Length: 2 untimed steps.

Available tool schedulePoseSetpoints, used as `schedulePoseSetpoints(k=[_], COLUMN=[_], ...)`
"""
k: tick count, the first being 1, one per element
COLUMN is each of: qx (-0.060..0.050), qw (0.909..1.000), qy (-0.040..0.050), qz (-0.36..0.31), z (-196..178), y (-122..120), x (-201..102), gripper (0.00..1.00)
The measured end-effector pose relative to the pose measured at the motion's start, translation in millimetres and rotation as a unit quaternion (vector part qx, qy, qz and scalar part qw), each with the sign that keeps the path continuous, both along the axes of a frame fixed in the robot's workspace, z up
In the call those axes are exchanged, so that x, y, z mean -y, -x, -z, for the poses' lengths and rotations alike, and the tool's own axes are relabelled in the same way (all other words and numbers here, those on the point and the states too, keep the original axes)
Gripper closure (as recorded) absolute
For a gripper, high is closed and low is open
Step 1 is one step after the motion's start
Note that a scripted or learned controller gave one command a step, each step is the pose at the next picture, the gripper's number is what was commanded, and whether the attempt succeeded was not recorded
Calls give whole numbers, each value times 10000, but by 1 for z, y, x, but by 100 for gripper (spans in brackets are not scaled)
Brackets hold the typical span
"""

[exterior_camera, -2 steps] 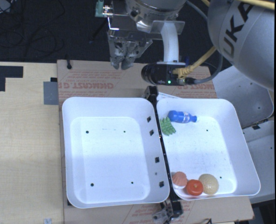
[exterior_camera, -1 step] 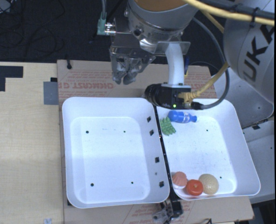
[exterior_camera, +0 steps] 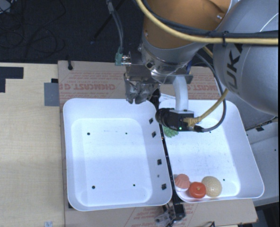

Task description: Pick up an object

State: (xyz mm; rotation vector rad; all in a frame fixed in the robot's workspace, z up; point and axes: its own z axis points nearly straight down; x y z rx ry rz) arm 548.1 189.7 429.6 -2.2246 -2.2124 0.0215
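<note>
My gripper [exterior_camera: 139,94] hangs over the far end of the divider between the two bins, at the left bin's back right corner. A small green object [exterior_camera: 171,131] lies in the right bin [exterior_camera: 244,141] near its far left side, partly hidden under a black part of the arm. At the right bin's near edge sit a pink piece [exterior_camera: 181,180], a red tomato-like object [exterior_camera: 196,189] and a beige ball [exterior_camera: 212,186], touching each other. They are well away from the gripper.
The left bin [exterior_camera: 74,126] is next to the right one, with a black divider strip [exterior_camera: 160,150] between them. The bulky arm and its yellow cable [exterior_camera: 215,109] overhang the right bin's far half. Cardboard lies under the bins.
</note>
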Motion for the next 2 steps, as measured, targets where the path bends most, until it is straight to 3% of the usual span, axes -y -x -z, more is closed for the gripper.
schedulePoseSetpoints(k=[1,2], qx=[76,-30], qw=[9999,10000], qy=[-45,9], qz=[-55,-25], z=[-95,76], y=[30,53], x=[-45,-53], gripper=[100,100])
